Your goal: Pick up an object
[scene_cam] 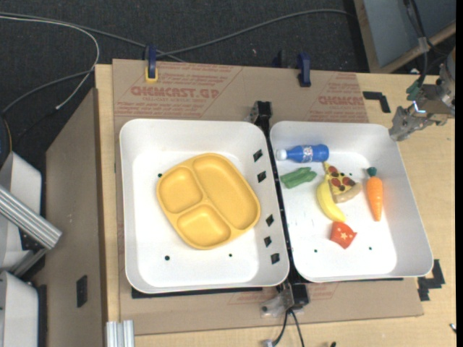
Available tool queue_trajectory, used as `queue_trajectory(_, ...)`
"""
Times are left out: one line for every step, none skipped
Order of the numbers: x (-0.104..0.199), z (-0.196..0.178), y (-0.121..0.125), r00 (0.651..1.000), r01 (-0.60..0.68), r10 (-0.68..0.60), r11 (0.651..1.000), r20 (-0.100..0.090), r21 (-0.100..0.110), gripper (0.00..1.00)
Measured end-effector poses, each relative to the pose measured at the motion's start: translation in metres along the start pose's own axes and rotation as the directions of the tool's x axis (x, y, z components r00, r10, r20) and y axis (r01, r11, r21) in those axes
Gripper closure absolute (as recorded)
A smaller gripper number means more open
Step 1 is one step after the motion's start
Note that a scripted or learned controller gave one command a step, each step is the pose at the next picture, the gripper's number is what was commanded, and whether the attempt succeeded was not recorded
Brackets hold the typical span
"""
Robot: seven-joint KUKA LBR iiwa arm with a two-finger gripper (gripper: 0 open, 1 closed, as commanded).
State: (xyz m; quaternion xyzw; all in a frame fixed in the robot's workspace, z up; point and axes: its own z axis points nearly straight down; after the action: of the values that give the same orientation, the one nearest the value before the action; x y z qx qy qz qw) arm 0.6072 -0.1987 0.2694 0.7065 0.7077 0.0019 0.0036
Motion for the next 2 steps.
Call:
queue_trajectory(0.0,0.0,0.001,1.0,0.0,0.0,1.0,-0.001,0.005,1.0)
queue_trajectory(0.049,0.016,-0.012,1.0,0.003,-0.003,1.0,-0.005,0.012,1.0)
